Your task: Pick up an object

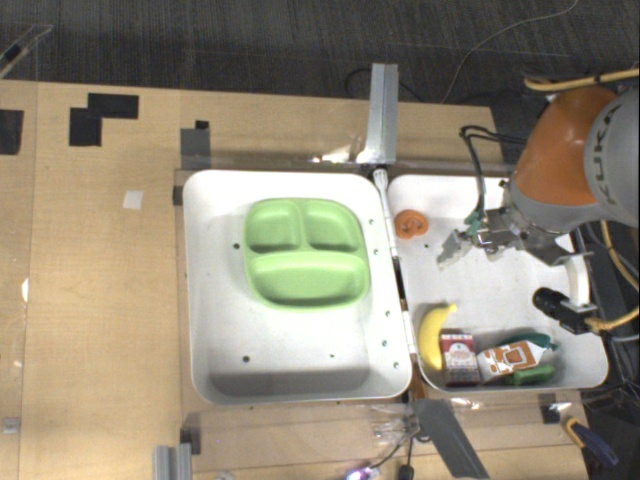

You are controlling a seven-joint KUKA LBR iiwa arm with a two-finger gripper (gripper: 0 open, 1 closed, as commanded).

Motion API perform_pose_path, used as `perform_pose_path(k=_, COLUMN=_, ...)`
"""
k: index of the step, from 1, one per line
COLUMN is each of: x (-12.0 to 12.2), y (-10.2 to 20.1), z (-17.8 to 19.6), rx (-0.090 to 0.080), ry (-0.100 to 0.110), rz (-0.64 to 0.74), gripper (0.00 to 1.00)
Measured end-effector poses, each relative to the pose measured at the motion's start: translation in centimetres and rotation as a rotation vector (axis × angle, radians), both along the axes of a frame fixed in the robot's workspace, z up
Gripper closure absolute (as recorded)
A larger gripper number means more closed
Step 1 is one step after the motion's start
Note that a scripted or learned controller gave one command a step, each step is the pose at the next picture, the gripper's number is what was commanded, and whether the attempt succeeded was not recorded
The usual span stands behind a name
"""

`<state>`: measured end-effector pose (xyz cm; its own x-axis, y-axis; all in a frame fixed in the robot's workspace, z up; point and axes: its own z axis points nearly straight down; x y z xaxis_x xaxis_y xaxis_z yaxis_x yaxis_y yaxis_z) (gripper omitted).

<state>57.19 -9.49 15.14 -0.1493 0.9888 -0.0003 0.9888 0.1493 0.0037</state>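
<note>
gripper [452,248]: jaws' state can't be told, nothing seen held
banana [433,336]: probably light, soft, bruisable; best gripped across the middle

Pale wooden tabletop [90,298] left of the tool, dark, perhaps carpeted floor [250,18] beyond, black patches [100,118] inset.

Partial "KU" lettering on my arm [610,158] above my hand [455,248]. Print on the small boxes [458,356] below my hand too blurred to read.
</note>
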Motion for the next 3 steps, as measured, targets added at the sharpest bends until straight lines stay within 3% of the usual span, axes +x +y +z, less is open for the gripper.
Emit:
perform_pose_path(k=1, x=-4.9, y=-1.2, z=1.4, rx=0.001, ry=0.002, rz=-0.267, gripper=0.0)
perform_pose_path(k=2, x=0.1, y=4.1, z=3.4, rx=0.0, ry=-0.001, rz=-0.001, gripper=0.0)
perform_pose_path(k=3, x=7.1, y=-0.7, z=-0.2, rx=0.0, ry=0.0, rz=-0.259, gripper=0.0)
